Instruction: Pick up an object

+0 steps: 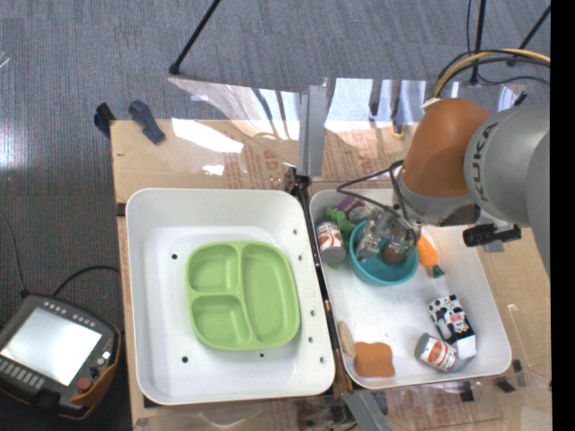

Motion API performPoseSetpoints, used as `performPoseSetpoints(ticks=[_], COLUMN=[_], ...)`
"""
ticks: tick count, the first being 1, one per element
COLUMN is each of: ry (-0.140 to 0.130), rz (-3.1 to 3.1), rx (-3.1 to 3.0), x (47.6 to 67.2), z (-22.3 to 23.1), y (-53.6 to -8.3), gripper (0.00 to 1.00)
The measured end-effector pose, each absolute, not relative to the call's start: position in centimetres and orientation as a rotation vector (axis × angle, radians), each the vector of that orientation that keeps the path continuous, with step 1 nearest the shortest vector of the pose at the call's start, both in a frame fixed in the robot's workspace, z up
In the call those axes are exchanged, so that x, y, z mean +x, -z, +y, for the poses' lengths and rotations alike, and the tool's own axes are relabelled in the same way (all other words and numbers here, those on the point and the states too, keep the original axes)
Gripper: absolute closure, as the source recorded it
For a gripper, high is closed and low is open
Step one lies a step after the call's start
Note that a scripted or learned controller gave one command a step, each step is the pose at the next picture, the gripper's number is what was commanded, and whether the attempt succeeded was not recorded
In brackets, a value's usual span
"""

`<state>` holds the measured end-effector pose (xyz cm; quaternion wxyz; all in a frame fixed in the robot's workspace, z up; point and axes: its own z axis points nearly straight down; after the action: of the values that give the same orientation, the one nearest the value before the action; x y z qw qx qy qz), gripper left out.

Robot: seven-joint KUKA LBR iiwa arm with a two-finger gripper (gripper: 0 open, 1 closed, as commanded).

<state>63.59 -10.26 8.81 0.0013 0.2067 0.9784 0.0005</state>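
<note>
You are looking at the arm reaching in from the right of the frame, with the gripper [393, 237] hanging low over the teal bowl [384, 266] in the upper part of the right bin [496, 330]. Its fingers are standing slightly apart, and I am seeing no object between them. A small dark round piece [393, 256] is lying in the bowl just under the fingertips; I cannot tell whether the fingers are touching it.

Progress, as I am judging it: the approach appears done, the grasp is not. Closing on something and lifting it clear are both still to do.

Candidates you are working among, all in the right bin:
- a small can [329, 240] just left of the bowl, touching or nearly touching its rim
- a green piece [340, 215] above the can
- an orange carrot-like piece [429, 250] just right of the bowl
- a black-and-white carton [451, 319] at lower right
- a second can [437, 353] on its side below the carton
- an orange-brown slab [374, 359] at the bin's lower edge

The left bin [144, 232] is holding a green divided plate [243, 294], well apart from the gripper.
</note>
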Motion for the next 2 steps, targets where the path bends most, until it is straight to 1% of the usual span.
performPoseSetpoints(ticks=[1, 2], ry=[-0.002, -0.005], rz=[3.133, 3.115], rx=[0.240, 0.296], x=[55.8, 61.3], z=[-10.7, -3.9], y=[-8.7, -19.3], gripper=[1.00, 1.00])
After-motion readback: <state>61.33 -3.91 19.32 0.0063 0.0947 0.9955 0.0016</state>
